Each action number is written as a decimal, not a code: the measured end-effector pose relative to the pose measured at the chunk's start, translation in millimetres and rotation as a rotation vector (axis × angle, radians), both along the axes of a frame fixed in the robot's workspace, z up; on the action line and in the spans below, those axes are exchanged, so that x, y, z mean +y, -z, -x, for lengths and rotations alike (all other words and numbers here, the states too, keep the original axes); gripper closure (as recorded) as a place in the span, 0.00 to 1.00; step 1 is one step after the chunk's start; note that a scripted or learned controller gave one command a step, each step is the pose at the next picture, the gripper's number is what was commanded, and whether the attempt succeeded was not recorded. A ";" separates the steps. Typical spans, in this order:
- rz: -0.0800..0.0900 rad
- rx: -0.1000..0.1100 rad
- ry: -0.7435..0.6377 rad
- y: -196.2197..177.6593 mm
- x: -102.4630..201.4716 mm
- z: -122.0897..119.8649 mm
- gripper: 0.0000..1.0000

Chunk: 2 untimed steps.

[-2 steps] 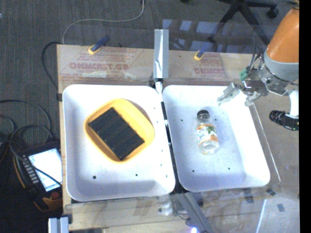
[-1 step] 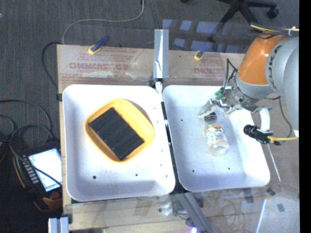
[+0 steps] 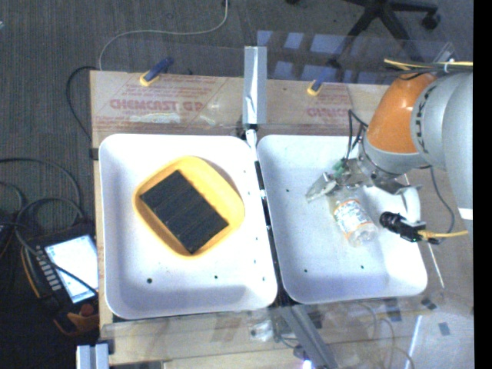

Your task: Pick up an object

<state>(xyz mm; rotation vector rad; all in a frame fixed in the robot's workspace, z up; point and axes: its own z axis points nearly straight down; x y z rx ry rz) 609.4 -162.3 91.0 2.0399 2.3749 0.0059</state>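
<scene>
The hand (image 3: 340, 177) sits low in the right bin (image 3: 307, 261), toward its far side, under the grey arm's orange band (image 3: 393, 127). From this slant I cannot tell whether it is released or clenched, and nothing can be seen grasped in it. The task's thing here is a small clear plastic bottle (image 3: 354, 220), lying on its side on the white floor of the same bin. It lies just beside the hand, on the near side of it and slightly toward the arm. Whether the two touch cannot be made out.

In the left bin (image 3: 123, 283), well apart from the hand, a yellow dish (image 3: 231, 200) holds a black ribbed rectangular pad (image 3: 184, 211). Both bins rest side by side on the desk (image 3: 154, 106).
</scene>
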 end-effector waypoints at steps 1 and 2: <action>-0.001 -0.002 0.024 0.1 -40.2 10.6 0.00; -0.002 -0.006 0.023 -10.7 -39.3 9.1 1.00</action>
